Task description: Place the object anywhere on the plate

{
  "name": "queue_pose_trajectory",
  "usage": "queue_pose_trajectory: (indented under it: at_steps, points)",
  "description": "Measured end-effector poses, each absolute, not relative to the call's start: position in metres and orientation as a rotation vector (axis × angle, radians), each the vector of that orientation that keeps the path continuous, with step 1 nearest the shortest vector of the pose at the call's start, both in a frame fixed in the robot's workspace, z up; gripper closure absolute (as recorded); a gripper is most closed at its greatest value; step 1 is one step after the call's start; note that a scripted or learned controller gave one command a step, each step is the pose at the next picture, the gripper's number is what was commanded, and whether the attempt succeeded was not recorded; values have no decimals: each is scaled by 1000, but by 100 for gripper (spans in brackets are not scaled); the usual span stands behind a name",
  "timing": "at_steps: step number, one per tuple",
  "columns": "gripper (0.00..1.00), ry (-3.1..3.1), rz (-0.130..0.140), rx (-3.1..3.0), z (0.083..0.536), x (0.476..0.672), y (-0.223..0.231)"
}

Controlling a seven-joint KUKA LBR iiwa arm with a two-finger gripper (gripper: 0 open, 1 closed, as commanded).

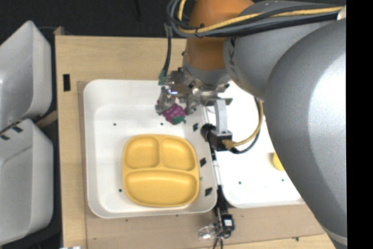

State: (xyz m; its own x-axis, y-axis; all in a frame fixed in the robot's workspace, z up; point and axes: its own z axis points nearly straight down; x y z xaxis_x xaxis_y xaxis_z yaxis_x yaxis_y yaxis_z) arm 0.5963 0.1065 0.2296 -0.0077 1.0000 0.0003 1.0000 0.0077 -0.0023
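The gripper (173, 103) hangs over the back of the left bin (100, 125), its fingers pinching a small purple-and-green object (173, 114) that sits just beneath them. The yellow three-compartment plate (160, 171) lies at about six o'clock from the object, near but apart. At three o'clock lies the right bin (253, 183), a yellow item (277, 161) partly hidden by the arm.

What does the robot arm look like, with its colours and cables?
The arm is smooth, rounded grey, with a bulbous orange band above the wrist. Yellow and dark cables loop over that band, and one yellow cable hangs lower. The tool is small, metallic grey.
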Motion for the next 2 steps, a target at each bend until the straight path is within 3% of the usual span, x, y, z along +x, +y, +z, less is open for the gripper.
queue_pose_trajectory:
  at_steps: [1, 2]
  points:
    - [100, -2226, 2, -2215, 246, 600, 122]
    - [0, -2225, 5, -2216, 245, 600, 121]
